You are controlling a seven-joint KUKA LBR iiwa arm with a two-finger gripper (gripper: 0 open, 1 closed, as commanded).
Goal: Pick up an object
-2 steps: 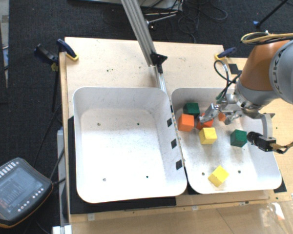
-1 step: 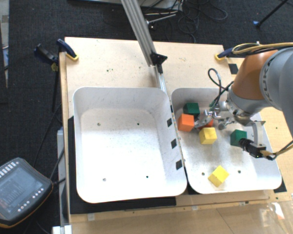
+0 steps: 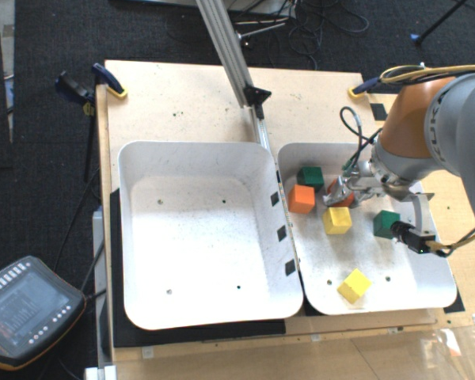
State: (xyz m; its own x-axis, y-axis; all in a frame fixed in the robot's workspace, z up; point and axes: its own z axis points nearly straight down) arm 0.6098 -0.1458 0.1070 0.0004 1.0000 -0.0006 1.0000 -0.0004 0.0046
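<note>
The right bin [image 3: 427, 287] holds several small blocks. A green block [image 3: 309, 176] sits at the back with an orange block [image 3: 302, 199] just in front of it. A yellow block [image 3: 337, 220] lies near the bin's middle and another green block [image 3: 386, 224] is to its right. A second yellow block [image 3: 354, 285] lies near the front. My gripper [image 3: 340, 198] hangs low over the bin, directly behind the middle yellow block and right of the orange one. A small reddish piece [image 3: 331, 187] shows at the gripper's left side, mostly hidden by it.
The left bin [image 3: 142, 172] stands beside the right one, sharing a raised middle wall [image 3: 281, 220]. A slanted metal strut [image 3: 226, 42] comes down to the bench behind the bins. Clamps sit at the bench's back corners, and a teach pendant [image 3: 24, 311] lies at bottom left.
</note>
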